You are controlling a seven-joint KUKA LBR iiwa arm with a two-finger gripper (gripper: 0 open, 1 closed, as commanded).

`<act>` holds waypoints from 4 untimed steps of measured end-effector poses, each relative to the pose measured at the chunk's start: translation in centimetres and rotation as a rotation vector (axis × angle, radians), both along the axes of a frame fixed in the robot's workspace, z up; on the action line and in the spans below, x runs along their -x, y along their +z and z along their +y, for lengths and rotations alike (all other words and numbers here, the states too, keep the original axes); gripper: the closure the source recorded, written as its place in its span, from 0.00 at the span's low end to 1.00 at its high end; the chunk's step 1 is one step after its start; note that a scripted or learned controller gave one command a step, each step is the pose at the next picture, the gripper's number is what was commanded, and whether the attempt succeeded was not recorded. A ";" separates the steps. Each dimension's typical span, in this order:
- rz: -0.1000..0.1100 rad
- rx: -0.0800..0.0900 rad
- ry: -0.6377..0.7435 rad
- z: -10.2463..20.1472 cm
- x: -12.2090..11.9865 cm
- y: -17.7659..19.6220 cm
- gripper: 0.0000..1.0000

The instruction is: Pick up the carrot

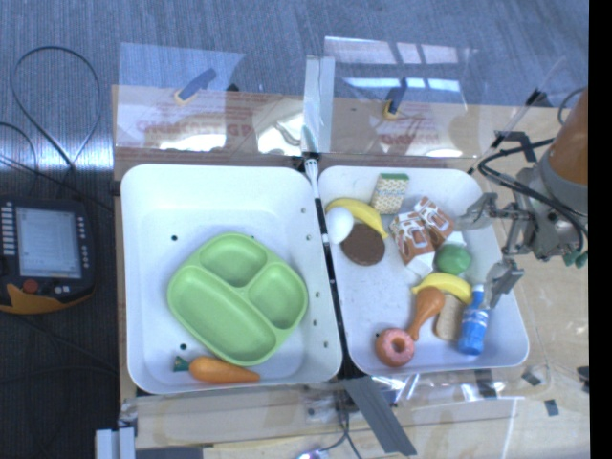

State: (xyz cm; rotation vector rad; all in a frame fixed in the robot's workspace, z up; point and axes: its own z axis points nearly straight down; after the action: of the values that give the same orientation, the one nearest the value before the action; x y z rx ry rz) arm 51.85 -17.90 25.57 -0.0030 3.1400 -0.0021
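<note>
Hovering over the right bin, your end effector looks open, holding nothing; carrot sits wedged between plate and left bin wall, well apart.

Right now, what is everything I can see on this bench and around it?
Shallow white bins: two, side by side.
Green divided plastic plate: one, left bin.
Orange carrot: one, left bin's near edge, beside the plate.
Yellow bananas: two, right bin.
Brown round cookie: one, right bin.
Green round ball: one, right bin.
Red apple: one, right bin's near edge.
Blue bottle: one, right bin.
Black handheld control pad: one, on the floor at left.
Grey robot gripper: one, over the right bin's right edge.
</note>
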 end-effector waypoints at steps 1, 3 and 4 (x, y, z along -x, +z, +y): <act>-0.002 0.000 0.089 4.6 0.3 -16.3 0.00; -0.011 0.001 0.021 8.2 -4.0 -3.3 1.00; -0.005 0.000 -0.351 9.0 2.4 4.6 1.00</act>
State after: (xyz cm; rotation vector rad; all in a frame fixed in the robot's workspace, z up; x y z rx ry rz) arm 49.49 -8.88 30.17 0.5446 3.0872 -0.0018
